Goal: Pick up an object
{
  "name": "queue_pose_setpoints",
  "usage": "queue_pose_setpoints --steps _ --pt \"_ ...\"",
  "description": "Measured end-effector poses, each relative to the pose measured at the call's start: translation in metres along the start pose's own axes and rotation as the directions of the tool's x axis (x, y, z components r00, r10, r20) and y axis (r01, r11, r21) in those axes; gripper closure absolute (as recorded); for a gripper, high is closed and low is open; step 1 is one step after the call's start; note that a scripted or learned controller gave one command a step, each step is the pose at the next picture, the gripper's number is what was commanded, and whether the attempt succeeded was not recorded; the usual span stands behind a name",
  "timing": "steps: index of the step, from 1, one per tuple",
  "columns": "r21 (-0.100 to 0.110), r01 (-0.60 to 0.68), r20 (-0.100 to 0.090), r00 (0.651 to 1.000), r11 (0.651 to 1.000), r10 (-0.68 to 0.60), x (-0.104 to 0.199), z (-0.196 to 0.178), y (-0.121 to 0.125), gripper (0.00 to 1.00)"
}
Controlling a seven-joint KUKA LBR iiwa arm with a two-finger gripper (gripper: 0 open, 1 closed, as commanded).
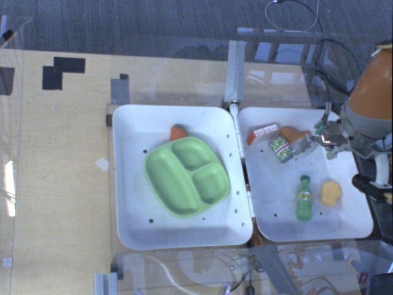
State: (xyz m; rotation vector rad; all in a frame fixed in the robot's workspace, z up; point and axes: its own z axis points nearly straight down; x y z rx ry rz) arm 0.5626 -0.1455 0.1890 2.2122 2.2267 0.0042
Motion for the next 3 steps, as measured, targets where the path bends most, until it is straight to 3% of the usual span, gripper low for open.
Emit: queue_pose_setpoints --steps 1,2,3 --pt "-0.009 0.142 0.003 0.990 0.990 -0.142 0.020 0.100 0.059 0.00" --pt "-0.015 0.144 0.004 0.990 0.989 -0.144 0.021 0.087 0.062 1.00" --pt "-0.005 0.158 0.000 0.988 0.987 -0.158 0.088 0.002 0.075 1.00"
